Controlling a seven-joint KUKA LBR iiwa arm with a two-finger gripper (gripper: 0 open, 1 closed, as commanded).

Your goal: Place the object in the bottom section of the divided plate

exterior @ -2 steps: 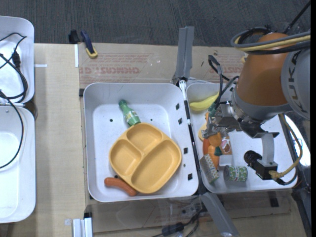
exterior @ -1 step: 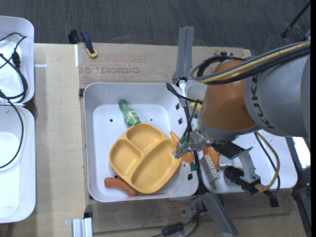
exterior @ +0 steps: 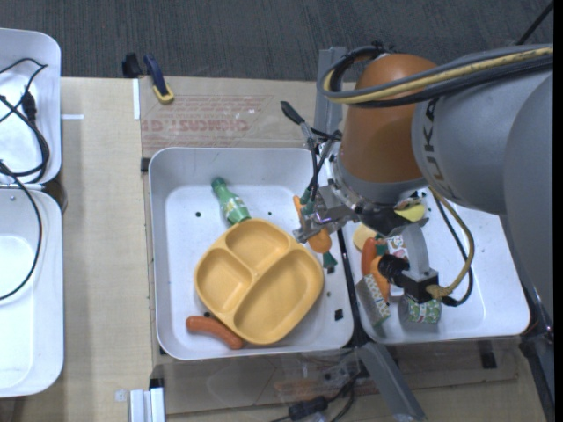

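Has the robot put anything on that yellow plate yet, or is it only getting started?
Nothing lies on the yellow divided plate yet: all its sections look bare. The gripper hovers at the plate's upper right edge, with something orange by its fingers; whether that is gripped I cannot tell. Setting an object in the bottom section remains to do.

Divided plate [exterior: 259,280] in left bin [exterior: 167,262]; bottle [exterior: 230,202] behind it, sausage [exterior: 214,330] at its front-left edge.

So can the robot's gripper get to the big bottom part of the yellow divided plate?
Probably yes. The gripper hangs beside the yellow divided plastic plate, and its big bottom section lies bare and open from above.
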